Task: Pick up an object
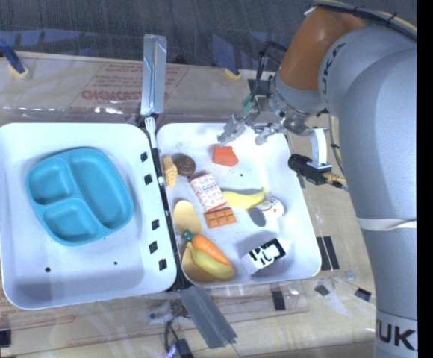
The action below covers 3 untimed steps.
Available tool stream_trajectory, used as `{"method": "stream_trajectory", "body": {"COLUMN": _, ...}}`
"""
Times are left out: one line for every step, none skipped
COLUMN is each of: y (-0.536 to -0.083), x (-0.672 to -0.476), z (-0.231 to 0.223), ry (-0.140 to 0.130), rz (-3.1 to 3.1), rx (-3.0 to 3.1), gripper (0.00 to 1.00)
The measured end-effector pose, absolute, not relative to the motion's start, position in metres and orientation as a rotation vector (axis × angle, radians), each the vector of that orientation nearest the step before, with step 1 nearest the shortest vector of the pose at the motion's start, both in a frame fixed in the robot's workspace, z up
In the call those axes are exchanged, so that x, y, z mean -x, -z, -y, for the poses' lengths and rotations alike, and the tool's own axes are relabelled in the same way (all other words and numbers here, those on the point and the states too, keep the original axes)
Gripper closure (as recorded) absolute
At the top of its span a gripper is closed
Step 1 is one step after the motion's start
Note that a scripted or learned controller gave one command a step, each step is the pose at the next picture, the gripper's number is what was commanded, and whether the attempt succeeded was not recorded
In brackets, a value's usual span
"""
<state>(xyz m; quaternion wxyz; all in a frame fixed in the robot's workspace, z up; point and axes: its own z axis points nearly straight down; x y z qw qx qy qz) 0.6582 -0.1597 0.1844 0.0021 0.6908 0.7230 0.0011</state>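
My gripper (246, 131) hangs over the far part of the right bin (298, 200), fingers spread open and nothing between them. Just below it lies an orange-red wedge (225, 155). Further toward the front sit a brown round piece (184, 165), a corn cob (170, 171), a red-and-white carton (207, 191), a banana (244, 198), a waffle-like brown square (219, 218), a small white cup (270, 208), a carrot (207, 247) on a yellow bowl (201, 268), and a black-and-white box (266, 253).
The left bin (22, 274) holds a blue divided plate (80, 194). A metal divider post (153, 73) stands between the bins at the back. The grey arm (373, 125) fills the right side above the bench.
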Motion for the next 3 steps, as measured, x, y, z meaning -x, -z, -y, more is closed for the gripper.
{"method": "stream_trajectory", "body": {"y": -0.090, "x": -0.656, "z": 0.145, "ry": 0.004, "rz": -2.187, "rx": -2.261, "gripper": 0.00}}
{"method": "stream_trajectory", "body": {"y": -0.102, "x": -0.657, "z": 0.145, "ry": 0.002, "rz": -2.191, "rx": -2.254, "gripper": 1.00}}
{"method": "stream_trajectory", "body": {"y": -0.197, "x": -0.633, "z": 0.074, "ry": -0.011, "rz": -2.223, "rx": -2.212, "gripper": 1.00}}
